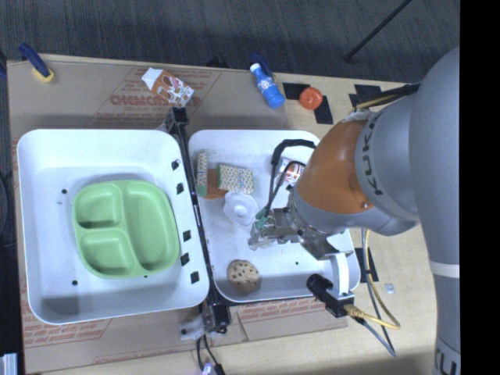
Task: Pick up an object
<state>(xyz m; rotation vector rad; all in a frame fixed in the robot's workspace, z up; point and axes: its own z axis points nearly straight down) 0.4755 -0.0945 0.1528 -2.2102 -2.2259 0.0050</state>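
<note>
In the right bin (pixel 219 143) lie a round brown cookie-like piece (pixel 243 275) near the front, a small white cup-shaped item (pixel 239 207) in the middle, a patterned flat packet (pixel 235 178) behind it, and a narrow brownish item (pixel 203 175) by the left wall. A small red and white thing (pixel 293 173) peeks out beside the arm. My gripper (pixel 262 230) hangs low over the bin's middle, just right of and in front of the white item and behind the cookie piece. The orange-banded wrist (pixel 336 178) hides the bin's right part.
The left bin (pixel 35 209) holds a green divided plate (pixel 125 226). Behind the bins on the bench lie a blue bottle (pixel 268 87), an orange cap (pixel 311 97), a small snack packet (pixel 167 87) and a blue-yellow clamp (pixel 37 63). Cables trail at the front right.
</note>
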